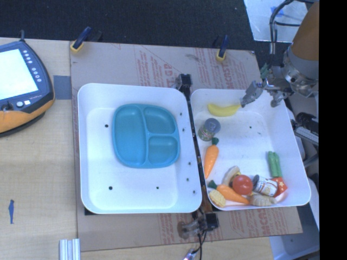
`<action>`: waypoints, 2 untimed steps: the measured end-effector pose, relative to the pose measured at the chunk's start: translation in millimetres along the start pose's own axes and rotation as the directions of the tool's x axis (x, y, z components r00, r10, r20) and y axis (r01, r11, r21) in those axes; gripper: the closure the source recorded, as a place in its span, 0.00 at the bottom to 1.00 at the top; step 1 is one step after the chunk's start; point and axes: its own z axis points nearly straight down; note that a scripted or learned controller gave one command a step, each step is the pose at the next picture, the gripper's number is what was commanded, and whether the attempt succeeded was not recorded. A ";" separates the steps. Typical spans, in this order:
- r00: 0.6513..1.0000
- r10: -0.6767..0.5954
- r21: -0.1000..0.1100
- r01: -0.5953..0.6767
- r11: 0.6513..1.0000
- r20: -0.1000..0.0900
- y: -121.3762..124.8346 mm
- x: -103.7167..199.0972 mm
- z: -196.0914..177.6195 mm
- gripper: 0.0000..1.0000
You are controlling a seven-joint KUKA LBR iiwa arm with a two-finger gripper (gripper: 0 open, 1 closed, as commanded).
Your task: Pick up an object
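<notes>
This is a robotics lab, set up for testing. A cardboard sheet (162,58) is fixed to the wooden counter (38,172) with clamps (80,39), well to the left of the gripper (263,93), and two white bins (87,145) sit on it side by side, held at the seam by black brackets (184,82). Far left of the gripper lies an orange-rimmed teach pendant (21,85) with a lit screen. The things below the gripper are toy foods (244,186), and left of it a blue divided plate (146,135): test props, not a meal. The arm (306,42) is industrial, with loose cables (279,15).
</notes>
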 end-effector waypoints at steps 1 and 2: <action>1.000 -0.001 0.004 0.001 1.000 0.000 16.5 38.8 129.2 0.00; 1.000 0.000 0.002 0.000 1.000 0.001 -2.0 42.1 146.4 0.00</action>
